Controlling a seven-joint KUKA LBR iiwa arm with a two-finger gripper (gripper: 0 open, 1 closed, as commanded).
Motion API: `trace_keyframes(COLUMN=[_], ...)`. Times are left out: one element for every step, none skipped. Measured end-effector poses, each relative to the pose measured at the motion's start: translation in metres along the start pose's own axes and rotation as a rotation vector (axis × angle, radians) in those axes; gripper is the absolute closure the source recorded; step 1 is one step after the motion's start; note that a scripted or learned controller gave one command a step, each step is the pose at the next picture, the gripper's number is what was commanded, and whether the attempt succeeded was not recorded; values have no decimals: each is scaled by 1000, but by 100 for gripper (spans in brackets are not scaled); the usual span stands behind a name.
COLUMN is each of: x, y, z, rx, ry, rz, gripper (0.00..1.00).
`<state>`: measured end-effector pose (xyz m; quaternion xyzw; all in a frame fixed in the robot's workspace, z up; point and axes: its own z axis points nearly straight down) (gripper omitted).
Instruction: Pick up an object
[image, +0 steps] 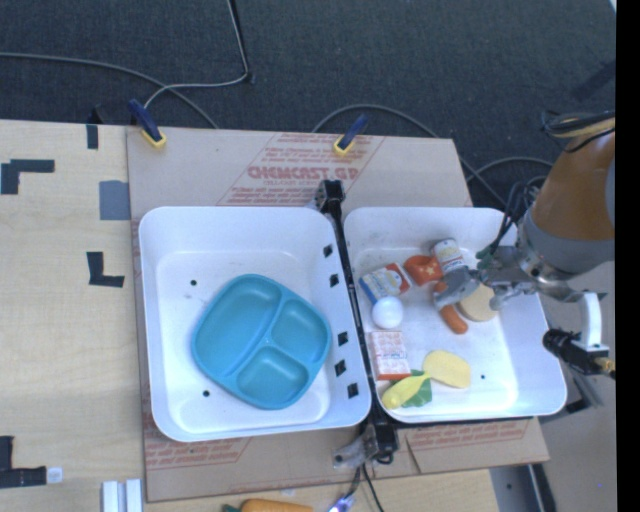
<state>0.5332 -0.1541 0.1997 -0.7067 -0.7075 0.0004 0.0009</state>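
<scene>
The arm (572, 205) reaches in over the right bin (520, 385), which sits at the tabletop's right end. Its hand (468, 287) is low among the things near the bin's middle; whether it is apart or together I cannot tell. Beside it lie a tan round piece (480, 305) and a small sausage (455, 320). A jar (447, 253) and a red piece (423, 268) lie toward the bin's far edge, an egg (387, 313) and a carton (381, 283) by its left wall. A yellow piece (447, 368), a corn cob (405, 391) and a packet (388, 352) lie near its front edge. The left bin (160, 300) holds a blue tray (262, 340).
</scene>
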Motion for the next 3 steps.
trace_keyframes(x=[52, 45, 45], y=[53, 100, 100], z=[113, 114, 104], rx=[-7, -3, -4], ry=[-1, -1, -2], rz=[-2, 0, -1], gripper=[0, 0, 100])
